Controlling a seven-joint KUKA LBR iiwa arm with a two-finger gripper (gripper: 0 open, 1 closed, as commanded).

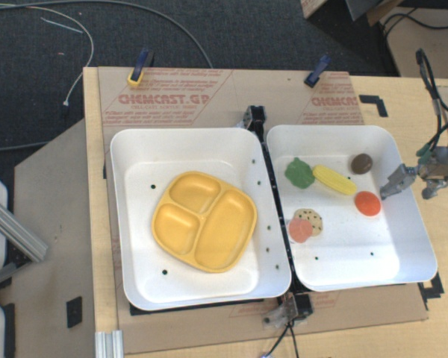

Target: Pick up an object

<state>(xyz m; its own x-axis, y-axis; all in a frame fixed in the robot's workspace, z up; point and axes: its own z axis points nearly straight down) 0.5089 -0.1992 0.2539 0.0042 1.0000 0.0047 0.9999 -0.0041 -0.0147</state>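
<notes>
Here the metal end effector [413,182], fingers spread and holding nothing, hangs beside a smooth round orange ball [367,203].

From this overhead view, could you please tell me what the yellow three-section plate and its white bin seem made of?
Yellow three-section plate: likely moulded plastic, matte, with uniform colour and rounded dividers. Shallow white bin: probably thin formed plastic with soft rounded corners, though the material is uncertain.

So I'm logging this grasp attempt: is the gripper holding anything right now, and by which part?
Nothing is held. The gripper sits at the right bin's right edge with nothing between its fingers; the nearest item, the orange-red ball, lies apart from it.
</notes>
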